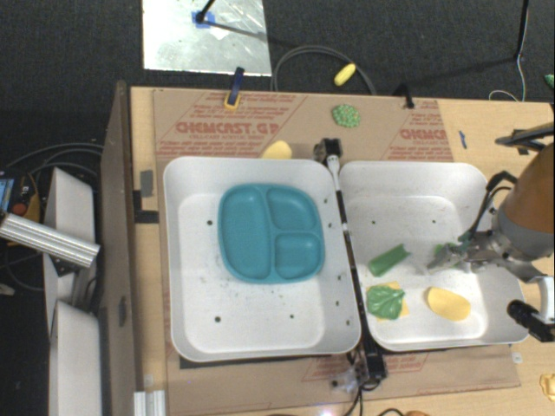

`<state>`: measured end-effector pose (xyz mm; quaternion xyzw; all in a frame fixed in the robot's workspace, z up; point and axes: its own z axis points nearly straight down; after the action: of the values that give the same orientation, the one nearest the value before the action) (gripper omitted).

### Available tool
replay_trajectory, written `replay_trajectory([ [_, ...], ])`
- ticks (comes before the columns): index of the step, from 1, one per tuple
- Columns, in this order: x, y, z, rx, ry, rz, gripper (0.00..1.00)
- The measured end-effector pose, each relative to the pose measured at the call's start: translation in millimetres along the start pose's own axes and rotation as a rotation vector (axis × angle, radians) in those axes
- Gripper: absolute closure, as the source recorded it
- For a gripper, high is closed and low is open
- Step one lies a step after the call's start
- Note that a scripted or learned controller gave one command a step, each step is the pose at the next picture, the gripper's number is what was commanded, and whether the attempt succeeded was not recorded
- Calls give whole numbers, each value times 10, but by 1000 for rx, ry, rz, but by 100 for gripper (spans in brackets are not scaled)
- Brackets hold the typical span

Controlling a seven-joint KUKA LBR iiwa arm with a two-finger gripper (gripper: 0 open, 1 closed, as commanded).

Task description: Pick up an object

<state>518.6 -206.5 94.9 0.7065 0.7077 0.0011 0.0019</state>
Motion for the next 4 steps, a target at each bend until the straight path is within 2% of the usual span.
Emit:
replay_trajectory([
  [1, 582, 509, 91, -4, 0, -9, 0],
  [2, 141, 667, 91, -2, -2, 1, 0],
  [3, -14, 1267, -2312, -19, -7, -5, 0],
  [4, 132, 1473, -387, 12, 4, -5, 0],
])
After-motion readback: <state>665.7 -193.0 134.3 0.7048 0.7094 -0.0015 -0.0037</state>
